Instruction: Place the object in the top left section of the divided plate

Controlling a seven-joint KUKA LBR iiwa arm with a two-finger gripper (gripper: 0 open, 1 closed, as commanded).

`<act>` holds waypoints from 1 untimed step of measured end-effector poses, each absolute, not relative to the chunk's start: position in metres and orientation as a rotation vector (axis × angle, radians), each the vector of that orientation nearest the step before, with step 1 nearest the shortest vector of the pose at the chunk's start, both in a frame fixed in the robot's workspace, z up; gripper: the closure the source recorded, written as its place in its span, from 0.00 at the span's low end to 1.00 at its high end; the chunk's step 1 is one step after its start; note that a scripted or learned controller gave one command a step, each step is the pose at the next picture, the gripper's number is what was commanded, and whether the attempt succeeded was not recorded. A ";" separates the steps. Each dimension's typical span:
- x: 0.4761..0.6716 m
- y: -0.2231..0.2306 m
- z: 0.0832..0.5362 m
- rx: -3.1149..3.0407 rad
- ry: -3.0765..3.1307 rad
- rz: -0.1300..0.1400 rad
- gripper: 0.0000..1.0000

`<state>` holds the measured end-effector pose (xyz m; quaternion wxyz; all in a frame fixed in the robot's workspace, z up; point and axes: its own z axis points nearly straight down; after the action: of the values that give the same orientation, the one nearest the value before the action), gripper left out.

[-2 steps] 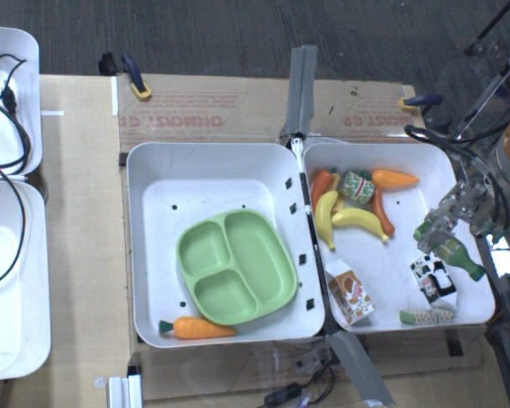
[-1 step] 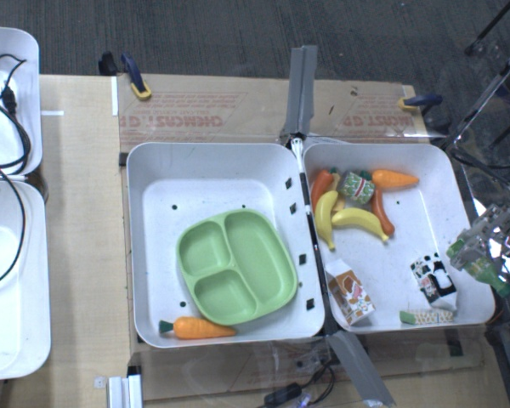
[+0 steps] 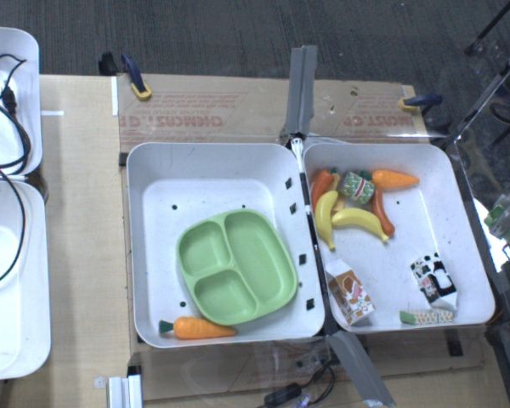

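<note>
Camera view showed a pale wooden table (image 3: 76, 228) carrying two shallow white plastic bins side by side. In the left bin (image 3: 144, 228) lay a light green divided plate (image 3: 236, 267) with three sections, tilted a little, all of them bare. Just beside the plate's near edge, at the bin's near left corner, lay an orange toy carrot with a green top (image 3: 198, 328), apart from the plate's rim.

The right bin (image 3: 467, 228) held a cluster at its far left: two yellow toy bananas (image 3: 344, 217), a second orange carrot (image 3: 393, 178), a reddish-orange pepper-like piece (image 3: 321, 184) and a small green and red round toy (image 3: 356, 186), all touching or nearly so. Near the bin's near edge lay a small carton with a brown picture (image 3: 351, 294), a black and white carton (image 3: 432, 279) and a flat patterned stick (image 3: 427, 317). I could not tell whether the tool was released or clenched.
</note>
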<state>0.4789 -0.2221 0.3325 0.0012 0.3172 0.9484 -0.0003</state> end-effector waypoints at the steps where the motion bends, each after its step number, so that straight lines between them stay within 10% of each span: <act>1: 0.504 -0.222 0.367 1.029 2.965 -0.001 1.00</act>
<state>0.5044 -0.2218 0.3669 0.0015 0.3277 0.9448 -0.0003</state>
